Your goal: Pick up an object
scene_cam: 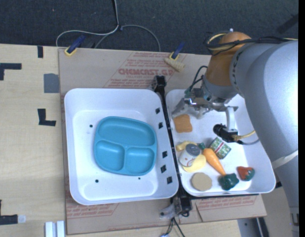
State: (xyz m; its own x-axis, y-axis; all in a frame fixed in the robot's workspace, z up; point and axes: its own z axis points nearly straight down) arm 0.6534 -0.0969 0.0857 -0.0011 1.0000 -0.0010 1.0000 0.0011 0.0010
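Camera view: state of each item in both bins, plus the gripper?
blue tray: flat, right way up, in left bin.
bread slice: flat in right bin, just below the gripper.
carrot: lying on its side, slanted.
small can: tipped, beside the carrot's top.
round cookie: flat, near front wall.
gripper: low over right bin's back, grip unclear.
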